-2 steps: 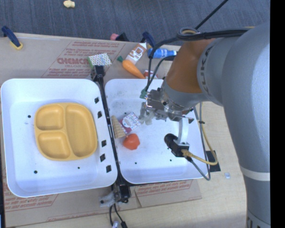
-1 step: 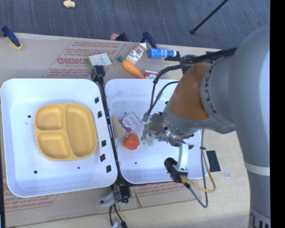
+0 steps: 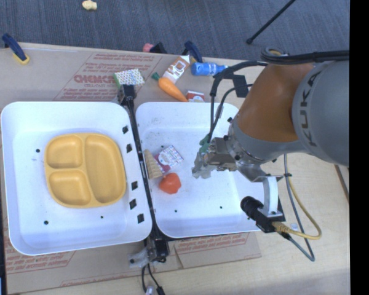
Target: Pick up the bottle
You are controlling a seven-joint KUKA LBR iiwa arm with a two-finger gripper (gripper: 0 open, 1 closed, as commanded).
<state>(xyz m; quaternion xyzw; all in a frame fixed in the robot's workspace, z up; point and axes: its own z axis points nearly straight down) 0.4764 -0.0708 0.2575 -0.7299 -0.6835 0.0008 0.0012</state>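
One fixed camera looks down at a slant from above the surface (image 3: pixel 332 238), near enough to frame both white bins (image 3: pixel 18 183); the claw (image 3: pixel 200 168) sits right of centre.

The arm (image 3: pixel 295 112) hides the right bin's (image 3: pixel 172 223) far corner; the gripper's (image 3: pixel 204 165) finger spacing is indiscernible.

A robot lab, this one: the claw (image 3: pixel 200 168) hangs from a big grey and orange arm (image 3: pixel 295 112) over a white bin (image 3: pixel 190 223), with a second bin (image 3: pixel 18 165) further left, both on a cardboard sheet (image 3: pixel 80 72) clamped down with blue clips (image 3: pixel 15 48). Loose cables (image 3: pixel 298 226) trail to its right, grey carpet (image 3: pixel 172 11) lies beyond, and a black stand leg (image 3: pixel 280 11) crosses up above.
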